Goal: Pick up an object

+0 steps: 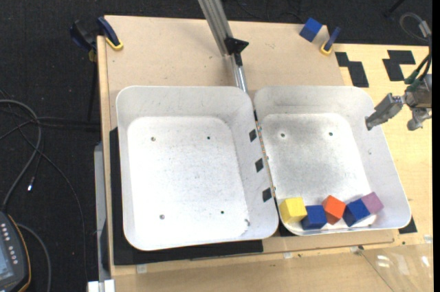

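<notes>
The claw (397, 113) hangs at the right bin's (309, 102) far right rim, its fingers spread and grasping nothing. Well below it and to its left, five blocks cluster along the bin's near edge: yellow (293, 208), blue (315, 216), orange (334, 207), dark blue (356, 211), purple (372, 202).

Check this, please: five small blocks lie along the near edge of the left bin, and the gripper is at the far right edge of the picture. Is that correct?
Not quite. The camera view shows the five blocks, from the yellow block to the purple block, along the near edge of the right bin, not the left bin. The gripper is indeed at the far right.
</notes>
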Available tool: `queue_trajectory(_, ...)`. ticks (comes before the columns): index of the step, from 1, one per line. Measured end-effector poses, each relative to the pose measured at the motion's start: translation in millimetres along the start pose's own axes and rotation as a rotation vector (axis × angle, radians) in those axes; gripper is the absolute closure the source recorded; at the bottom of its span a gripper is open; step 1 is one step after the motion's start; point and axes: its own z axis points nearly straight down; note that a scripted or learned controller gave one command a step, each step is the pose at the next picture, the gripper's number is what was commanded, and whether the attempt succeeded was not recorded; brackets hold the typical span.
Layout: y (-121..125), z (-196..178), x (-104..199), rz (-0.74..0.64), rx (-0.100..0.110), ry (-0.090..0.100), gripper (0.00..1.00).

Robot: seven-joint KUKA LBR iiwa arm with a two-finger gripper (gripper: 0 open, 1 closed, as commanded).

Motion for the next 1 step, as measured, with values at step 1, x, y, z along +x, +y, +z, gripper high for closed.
queue_trajectory(1, 128.8, 94.5, -37.8, -0.005, 0.007, 0.002, 0.0)
